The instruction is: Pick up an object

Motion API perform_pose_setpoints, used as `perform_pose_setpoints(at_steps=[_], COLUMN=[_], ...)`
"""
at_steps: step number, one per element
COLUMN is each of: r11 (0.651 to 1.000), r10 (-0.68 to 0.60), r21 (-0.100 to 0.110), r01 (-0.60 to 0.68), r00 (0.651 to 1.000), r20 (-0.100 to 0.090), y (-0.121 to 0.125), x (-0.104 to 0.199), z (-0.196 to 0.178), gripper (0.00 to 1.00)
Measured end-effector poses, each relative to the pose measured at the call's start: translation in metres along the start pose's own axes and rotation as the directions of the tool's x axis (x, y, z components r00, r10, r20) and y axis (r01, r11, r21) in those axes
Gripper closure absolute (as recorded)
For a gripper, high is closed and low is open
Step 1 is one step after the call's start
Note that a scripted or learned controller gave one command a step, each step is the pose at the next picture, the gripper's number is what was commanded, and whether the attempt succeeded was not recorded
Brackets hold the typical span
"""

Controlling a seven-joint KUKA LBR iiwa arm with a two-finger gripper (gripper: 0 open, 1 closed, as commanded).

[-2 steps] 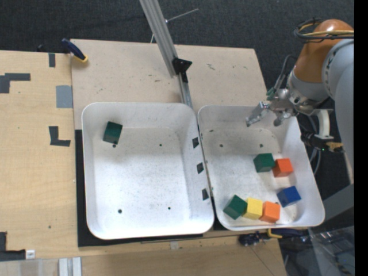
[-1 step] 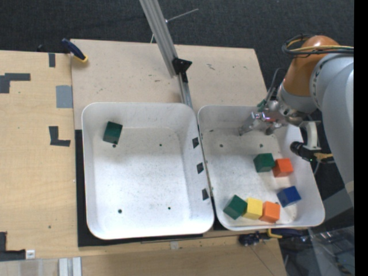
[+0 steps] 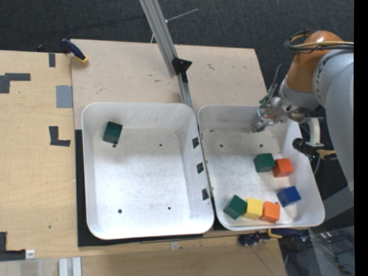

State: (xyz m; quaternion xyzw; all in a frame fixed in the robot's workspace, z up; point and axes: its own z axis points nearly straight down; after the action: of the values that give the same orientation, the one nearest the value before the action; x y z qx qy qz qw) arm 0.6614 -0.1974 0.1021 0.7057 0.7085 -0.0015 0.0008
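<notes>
My gripper point(image 3: 261, 123) hangs over the back right part of the right bin point(image 3: 230, 119), above bare bin floor, with no block between its fingers. Below it in the same bin lie a green block point(image 3: 264, 163) and an orange block point(image 3: 283, 167) side by side, then a blue block point(image 3: 288, 196). Along the bin's front sit a green block point(image 3: 235, 206), a yellow block point(image 3: 253, 208) and an orange block point(image 3: 270, 211) in a row. A dark green block point(image 3: 112, 132) rests in the back left of the left bin point(image 3: 144, 111).
A slanted metal rail point(image 3: 161, 27) crosses the bench behind the bins and ends at the divide between them. A blue and yellow tool point(image 3: 75, 50) lies at the back left of the bench. The arm's body point(image 3: 322, 68) fills the right side.
</notes>
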Motion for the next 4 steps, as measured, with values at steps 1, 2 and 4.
perform_pose_setpoints(at_steps=[1, 2, 4], r11=[1.000, 1.000, 1.000], r10=[0.002, 0.002, -0.002], r21=[-0.004, -0.007, 0.000], r01=[-0.002, -0.002, 0.002], r00=[1.000, 1.000, 1.000], r20=[-0.003, -0.002, -0.005], y=[-0.002, -0.004, -0.021], x=[0.003, 0.002, 0.063], z=[-0.044, -0.107, -0.131], gripper=[1.00, 1.00, 1.00])
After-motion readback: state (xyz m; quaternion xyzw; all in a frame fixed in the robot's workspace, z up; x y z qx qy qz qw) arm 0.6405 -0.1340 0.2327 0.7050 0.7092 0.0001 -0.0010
